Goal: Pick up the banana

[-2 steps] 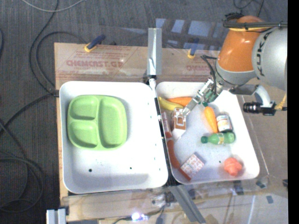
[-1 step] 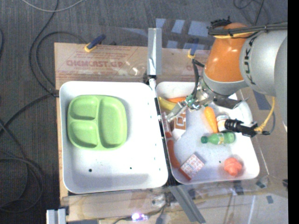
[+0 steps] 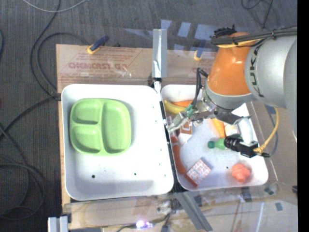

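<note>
Dark carpet with loose cables surrounds a bench (image 3: 96, 64) bearing two white bins; the left bin (image 3: 116, 175) holds a green divided plate (image 3: 101, 126), and the right bin (image 3: 219, 178) holds small items. Whether the gripper (image 3: 186, 120) is open or closed on anything I cannot tell, since the arm's orange band (image 3: 229, 76) and wrist hide much of it. The banana (image 3: 175, 106) lies at the right bin's upper-left corner, just beside the gripper tip and partly hidden beneath it. Likely light, fairly firm, smooth-skinned and curved, it could slip or roll; gripping across its narrow middle seems safest. Nearby lie a green bottle (image 3: 217, 143), an orange toy (image 3: 240, 172) and a checked packet (image 3: 199, 169).
</note>
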`<state>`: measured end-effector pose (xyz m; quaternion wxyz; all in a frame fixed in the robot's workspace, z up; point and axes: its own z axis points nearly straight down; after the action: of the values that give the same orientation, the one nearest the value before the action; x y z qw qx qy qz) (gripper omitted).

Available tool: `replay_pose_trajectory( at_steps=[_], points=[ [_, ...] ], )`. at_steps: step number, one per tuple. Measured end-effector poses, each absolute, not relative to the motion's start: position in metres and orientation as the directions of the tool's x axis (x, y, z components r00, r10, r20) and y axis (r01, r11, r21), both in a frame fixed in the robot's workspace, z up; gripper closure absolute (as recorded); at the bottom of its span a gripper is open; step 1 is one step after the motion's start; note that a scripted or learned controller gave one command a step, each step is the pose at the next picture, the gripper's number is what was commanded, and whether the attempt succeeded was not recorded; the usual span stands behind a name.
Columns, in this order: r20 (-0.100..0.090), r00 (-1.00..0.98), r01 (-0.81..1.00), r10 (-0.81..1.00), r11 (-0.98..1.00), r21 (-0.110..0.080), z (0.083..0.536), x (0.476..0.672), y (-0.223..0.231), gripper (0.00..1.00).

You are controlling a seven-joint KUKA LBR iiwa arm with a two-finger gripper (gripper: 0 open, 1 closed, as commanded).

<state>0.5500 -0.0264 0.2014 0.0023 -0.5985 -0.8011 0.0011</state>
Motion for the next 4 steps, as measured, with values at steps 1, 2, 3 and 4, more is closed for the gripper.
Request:
replay_pose_trajectory(
  at_steps=[1, 2, 3, 4],
  points=[
    [0.0, -0.076, 0.997, 0.997, 0.076, -0.008, 0.181, 0.554, 0.037, 0.0],
    [-0.003, -0.084, 0.996, 0.996, 0.084, -0.006, 0.181, 0.609, -0.023, 0.0],
    [0.0, -0.183, 0.983, 0.983, 0.183, -0.007, 0.181, 0.59, 0.082, 0.0],
    [-0.004, -0.154, 0.988, 0.988, 0.154, 0.001, 0.093, 0.62, 0.14, 0.0]
  ],
)
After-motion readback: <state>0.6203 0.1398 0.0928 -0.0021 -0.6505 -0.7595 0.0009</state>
